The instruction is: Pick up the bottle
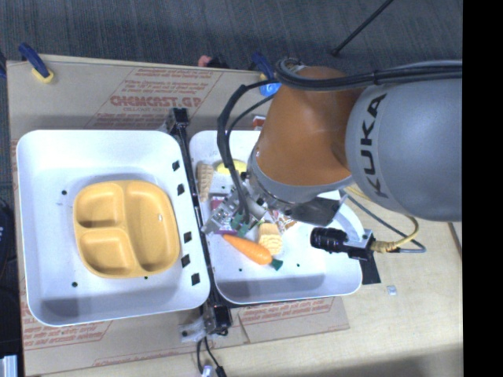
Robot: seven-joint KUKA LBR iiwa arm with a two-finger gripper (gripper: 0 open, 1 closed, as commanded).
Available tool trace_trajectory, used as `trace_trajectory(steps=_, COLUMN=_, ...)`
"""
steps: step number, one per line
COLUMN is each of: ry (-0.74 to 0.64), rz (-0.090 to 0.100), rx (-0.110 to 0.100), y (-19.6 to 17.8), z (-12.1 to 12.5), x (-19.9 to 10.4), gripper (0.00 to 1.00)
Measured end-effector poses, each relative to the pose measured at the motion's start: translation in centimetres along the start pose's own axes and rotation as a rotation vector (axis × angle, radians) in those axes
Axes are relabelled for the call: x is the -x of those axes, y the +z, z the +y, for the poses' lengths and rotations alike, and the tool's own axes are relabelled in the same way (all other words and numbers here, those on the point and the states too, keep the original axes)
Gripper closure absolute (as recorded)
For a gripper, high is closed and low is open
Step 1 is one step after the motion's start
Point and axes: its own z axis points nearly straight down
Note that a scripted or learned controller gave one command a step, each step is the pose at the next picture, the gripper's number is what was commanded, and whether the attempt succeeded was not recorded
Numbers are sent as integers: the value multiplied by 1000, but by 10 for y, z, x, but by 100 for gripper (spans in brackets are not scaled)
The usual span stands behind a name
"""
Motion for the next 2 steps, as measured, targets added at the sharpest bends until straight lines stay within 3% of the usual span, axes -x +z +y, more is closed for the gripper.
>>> trace_trajectory(steps=1, ry=-120, rz=3, rx=-3, y=35, z=45, x=-47, gripper=100)
trace_trajectory(steps=2, ry=-465, rz=-2, rx=1, y=-16, z=-4, x=4, gripper=100)
